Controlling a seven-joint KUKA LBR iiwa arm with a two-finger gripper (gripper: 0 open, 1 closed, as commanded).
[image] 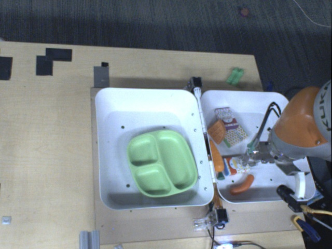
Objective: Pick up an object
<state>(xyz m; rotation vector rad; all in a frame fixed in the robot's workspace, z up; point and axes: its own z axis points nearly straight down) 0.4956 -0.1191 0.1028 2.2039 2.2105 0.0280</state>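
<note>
The right bin (270,104) holds several small items. An orange waffle-like piece (217,131) lies beside a checkered packet (232,129) at its upper left. A carrot (217,157) lies along the left wall. A brown sausage (242,184) rests near the front wall, with a small colourful item (234,167) just above it. My gripper (252,156) hangs low over the middle of this bin, right of the colourful item and above the sausage. Nothing shows held in it.
The left bin (111,113) holds a green divided plate (162,162). A small green object (235,76) lies on the bench behind the right bin. The grey and orange arm (303,126) covers the right bin's right side.
</note>
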